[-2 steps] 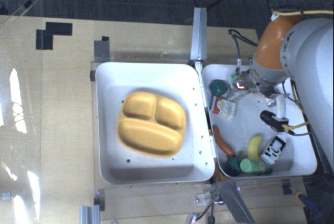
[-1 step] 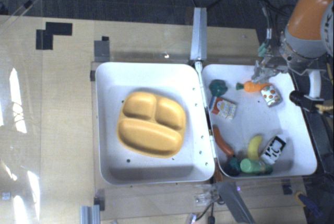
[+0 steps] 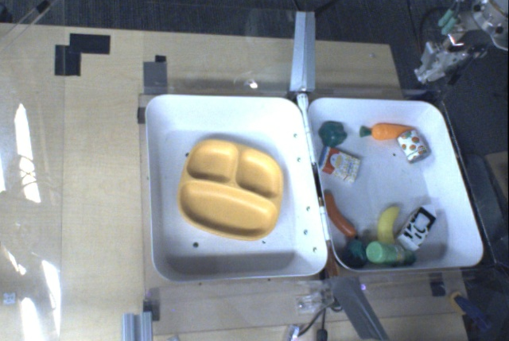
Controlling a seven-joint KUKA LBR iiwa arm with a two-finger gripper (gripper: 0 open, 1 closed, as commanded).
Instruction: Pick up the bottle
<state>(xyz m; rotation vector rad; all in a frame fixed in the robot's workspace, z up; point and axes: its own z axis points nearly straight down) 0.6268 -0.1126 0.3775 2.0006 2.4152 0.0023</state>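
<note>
The bottle [image 3: 387, 253] is light green and lies on its side at the near edge of the right bin [image 3: 453, 172], just below a yellow banana [image 3: 387, 222]. A dark green round piece [image 3: 355, 252] touches its left end. My gripper [image 3: 440, 63] hangs above the bench outside the bin's far right corner, well away from the bottle. Nothing shows between its fingers.
The right bin also holds a carrot [image 3: 390, 131], a spotted white cube [image 3: 413, 145], a small carton [image 3: 342, 164], a dark green toy [image 3: 332, 131], a sausage [image 3: 339, 216] and a black-and-white pack [image 3: 417, 226]. A yellow divided plate [image 3: 232, 188] lies in the left bin [image 3: 159, 172].
</note>
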